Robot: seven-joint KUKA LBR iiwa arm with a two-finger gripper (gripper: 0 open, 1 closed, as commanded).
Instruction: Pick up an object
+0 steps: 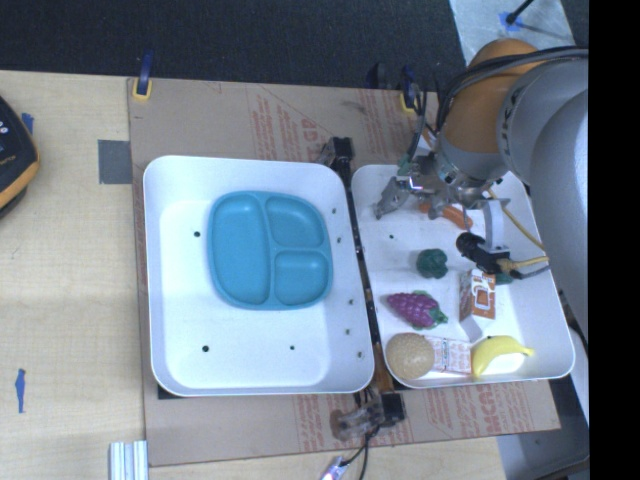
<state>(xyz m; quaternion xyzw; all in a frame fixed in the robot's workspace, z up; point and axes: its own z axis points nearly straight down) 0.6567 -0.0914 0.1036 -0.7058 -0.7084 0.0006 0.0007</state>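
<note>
Green toy (432, 262) just below gripper (412, 194)

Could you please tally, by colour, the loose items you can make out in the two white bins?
Blue: 1, the divided plate in the left bin
Green: 1, the broccoli piece
Purple: 1, the grape bunch
Yellow: 1, the banana
Tan: 1, the round bun
Orange-and-white: 2, the packets
Total: 7; items under the end effector are too hidden to count.
</note>
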